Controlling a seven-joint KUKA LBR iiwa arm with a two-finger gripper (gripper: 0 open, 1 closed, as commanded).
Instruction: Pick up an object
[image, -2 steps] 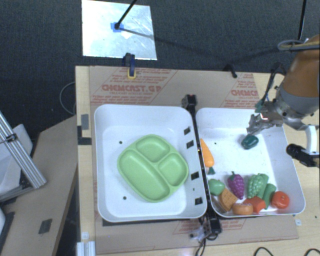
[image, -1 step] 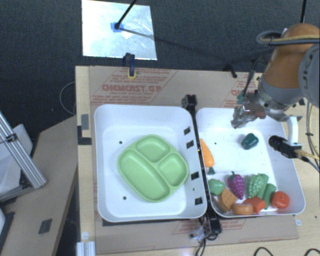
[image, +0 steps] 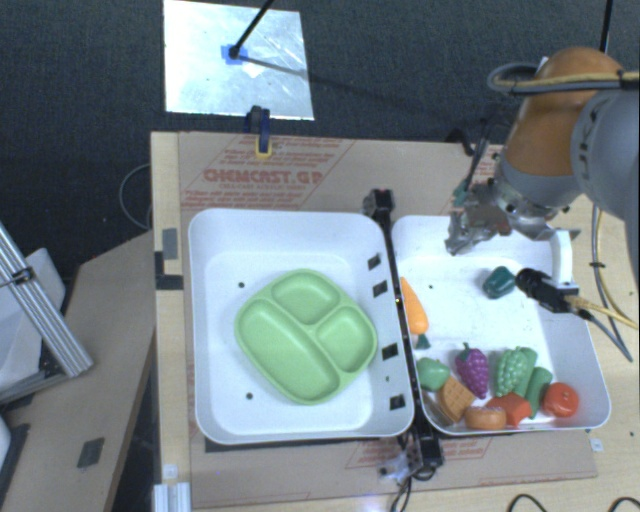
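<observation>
My claw (image: 466, 236) over right bin (image: 585, 345) far end, nothing between fingers; spread unreadable from here. Toy food piled at near edge: grapes (image: 473, 368), tomato (image: 561, 399), carrot (image: 414, 311) against divider. Teal piece (image: 499, 282) alone, nearest, likeliest target. Green divided plate (image: 305, 335) in left bin.

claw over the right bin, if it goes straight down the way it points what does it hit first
Probably bare floor of the right bin near its far end. The claw points down there; the teal object lies just to its side, though depth is hard to judge.
</observation>
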